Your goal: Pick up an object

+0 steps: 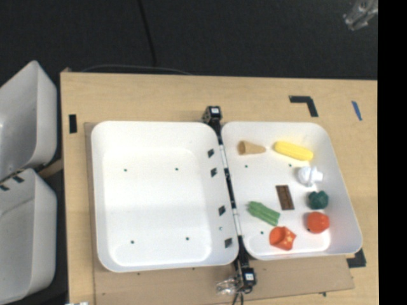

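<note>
A: Red and orange come nearest: a red pepper piece and a tomato at the right bin's front edge.
B: Behind them?
A: Green pod, dark green lump, brown bar, white piece, then cone and yellow corn.
B: The gripper?
A: Far corner, well apart; its grasp, I cannot tell.

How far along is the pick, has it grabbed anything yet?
Nothing looks done. All the objects lie in the right bin: yellow corn, cone, white piece, brown bar, green vegetable, dark green piece, two red items. The gripper is far off top right, carrying nothing visible. The whole pick remains.
</note>
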### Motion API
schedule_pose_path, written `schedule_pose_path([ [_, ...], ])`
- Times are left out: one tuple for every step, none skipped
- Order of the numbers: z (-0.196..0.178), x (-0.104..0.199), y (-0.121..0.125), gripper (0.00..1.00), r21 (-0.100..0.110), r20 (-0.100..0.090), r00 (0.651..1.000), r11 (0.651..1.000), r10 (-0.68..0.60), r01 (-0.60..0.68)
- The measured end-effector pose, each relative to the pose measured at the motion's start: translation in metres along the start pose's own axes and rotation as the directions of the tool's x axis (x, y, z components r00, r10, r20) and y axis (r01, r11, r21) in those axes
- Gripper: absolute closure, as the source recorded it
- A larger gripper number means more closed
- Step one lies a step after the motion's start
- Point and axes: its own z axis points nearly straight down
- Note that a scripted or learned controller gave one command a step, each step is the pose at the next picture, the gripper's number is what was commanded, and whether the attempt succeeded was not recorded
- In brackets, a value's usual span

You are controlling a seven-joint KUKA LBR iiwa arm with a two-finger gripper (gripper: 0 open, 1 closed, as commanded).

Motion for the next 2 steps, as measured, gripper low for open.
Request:
schedule_pose_path([
  [0.072,-0.058,-0.002,1.00,0.014,-0.001,1.000,1.000,0.009,-0.009],
  [0.186,-0.058,-0.046,1.00,0.024,-0.005,1.000,1.000,0.008,-0.007],
])
